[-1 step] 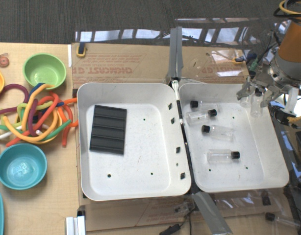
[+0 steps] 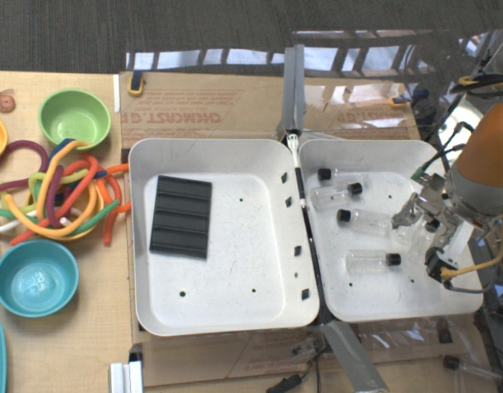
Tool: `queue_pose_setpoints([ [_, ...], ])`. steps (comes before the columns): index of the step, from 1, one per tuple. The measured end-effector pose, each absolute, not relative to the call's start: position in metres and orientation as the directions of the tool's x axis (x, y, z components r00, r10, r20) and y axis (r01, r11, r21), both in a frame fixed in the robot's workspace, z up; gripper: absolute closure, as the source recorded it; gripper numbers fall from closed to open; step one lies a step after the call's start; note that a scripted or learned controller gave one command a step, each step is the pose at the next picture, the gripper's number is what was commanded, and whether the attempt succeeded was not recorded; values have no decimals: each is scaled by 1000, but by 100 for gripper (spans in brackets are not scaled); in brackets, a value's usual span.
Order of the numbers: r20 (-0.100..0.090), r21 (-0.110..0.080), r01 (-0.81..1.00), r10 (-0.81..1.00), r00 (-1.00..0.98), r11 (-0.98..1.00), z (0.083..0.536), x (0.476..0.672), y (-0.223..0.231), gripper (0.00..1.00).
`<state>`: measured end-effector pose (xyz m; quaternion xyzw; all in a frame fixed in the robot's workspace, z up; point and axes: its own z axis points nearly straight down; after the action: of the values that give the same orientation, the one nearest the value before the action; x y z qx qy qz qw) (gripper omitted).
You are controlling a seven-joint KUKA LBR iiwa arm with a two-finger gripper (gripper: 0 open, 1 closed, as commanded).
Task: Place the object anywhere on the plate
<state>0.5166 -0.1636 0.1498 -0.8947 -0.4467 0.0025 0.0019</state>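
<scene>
Clear plastic vials with black caps (image 2: 372,261) lying in right white bin (image 2: 350,301), black ribbed rectangular plate (image 2: 181,217) in left white bin (image 2: 227,318), pincer (image 2: 417,217) above right bin's right edge, opening state indeterminable.

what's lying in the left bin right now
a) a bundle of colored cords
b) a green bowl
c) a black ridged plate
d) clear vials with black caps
c: the black ridged plate lies flat in the left bin, while the clear vials sit in the right bin.
</scene>
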Motion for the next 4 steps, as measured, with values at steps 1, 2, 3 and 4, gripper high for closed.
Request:
queue_pose_setpoints([
  [1,-3,-2,786,786,618,-618,186,540,-214,100],
  [2,-1,-5,865,865,502,-502,156,476,-216,100],
  [3,-1,-3,878,878,479,-479,175,511,-211,100],
  [4,-2,-3,863,863,505,-505,196,557,-214,100],
])
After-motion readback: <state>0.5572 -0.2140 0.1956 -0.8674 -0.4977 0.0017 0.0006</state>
